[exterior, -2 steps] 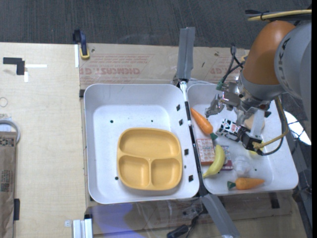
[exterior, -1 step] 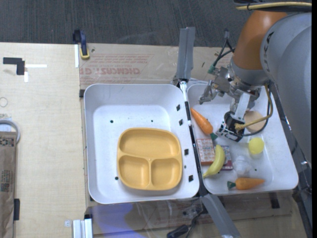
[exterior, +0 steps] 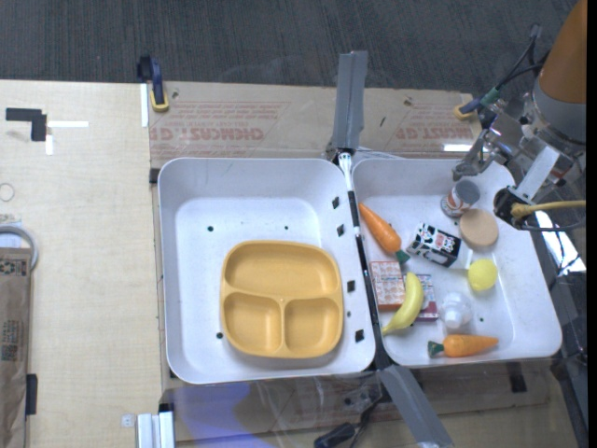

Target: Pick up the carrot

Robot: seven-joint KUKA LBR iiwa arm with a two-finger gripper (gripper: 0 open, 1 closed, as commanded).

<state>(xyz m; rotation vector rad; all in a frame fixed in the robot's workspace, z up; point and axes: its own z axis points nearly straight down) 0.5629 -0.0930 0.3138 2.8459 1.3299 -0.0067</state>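
Up at the right bin's point(exterior: 532, 339) far right corner, the end effector point(exterior: 469, 187) hangs; whether it is parted or closed, I cannot tell. One carrot point(exterior: 380, 229) lies left of it, another carrot point(exterior: 464, 345) well below

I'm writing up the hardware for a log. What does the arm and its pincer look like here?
The arm shows an orange band above a grey wrist. Dark cables loop beside it, a yellow cable runs from the black end piece, and the pincer looks metallic grey.
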